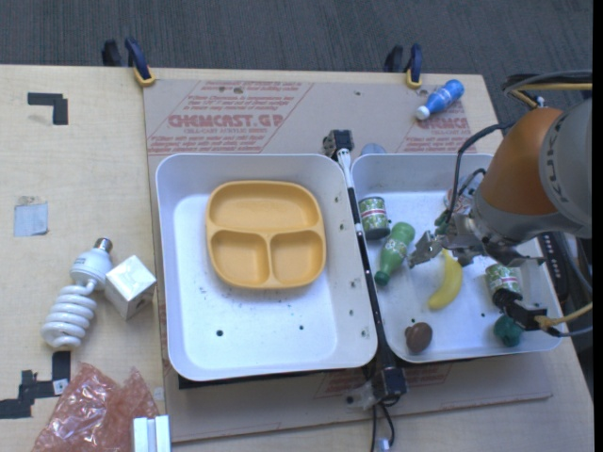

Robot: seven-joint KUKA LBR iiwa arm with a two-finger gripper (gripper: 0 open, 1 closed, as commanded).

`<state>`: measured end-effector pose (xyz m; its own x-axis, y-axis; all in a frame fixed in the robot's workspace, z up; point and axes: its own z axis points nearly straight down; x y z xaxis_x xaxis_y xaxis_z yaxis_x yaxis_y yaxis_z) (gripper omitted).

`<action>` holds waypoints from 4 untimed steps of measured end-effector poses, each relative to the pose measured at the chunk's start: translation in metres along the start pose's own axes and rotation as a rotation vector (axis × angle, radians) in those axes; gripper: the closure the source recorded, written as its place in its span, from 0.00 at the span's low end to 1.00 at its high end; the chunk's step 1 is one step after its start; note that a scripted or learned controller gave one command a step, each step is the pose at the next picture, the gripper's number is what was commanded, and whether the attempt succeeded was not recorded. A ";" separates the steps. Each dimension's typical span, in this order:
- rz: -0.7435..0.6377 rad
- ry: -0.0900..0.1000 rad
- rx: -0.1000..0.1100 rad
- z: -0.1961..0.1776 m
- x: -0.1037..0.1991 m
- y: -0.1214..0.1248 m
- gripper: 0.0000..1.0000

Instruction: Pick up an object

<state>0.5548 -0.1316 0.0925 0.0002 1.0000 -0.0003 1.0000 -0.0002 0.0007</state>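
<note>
The claw [431, 250] hung low in the right bin [396, 332], its fingers apart and gripping nothing. Touching its left side lay a green bottle [393, 251], with a small labelled can [373, 215] just beyond. A yellow banana [447, 282], curved and unmarked, lay just below and right of the claw. A brown nut-like lump [418, 335] sat farther below. Well left, a yellow divided tray [266, 233] lay in the left bin [188, 347].
</note>
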 end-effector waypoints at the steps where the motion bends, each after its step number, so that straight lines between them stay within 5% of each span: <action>1: 0.002 -0.001 -0.002 -0.010 -0.001 0.001 1.00; 2: 0.002 -0.001 -0.002 -0.010 -0.001 0.001 0.00; 3: 0.001 0.000 0.001 0.001 0.027 -0.026 0.00; 4: 0.002 0.000 -0.001 -0.009 0.026 -0.025 1.00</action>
<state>0.5302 -0.1056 0.1019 0.0026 1.0000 -0.0007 1.0000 -0.0026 0.0017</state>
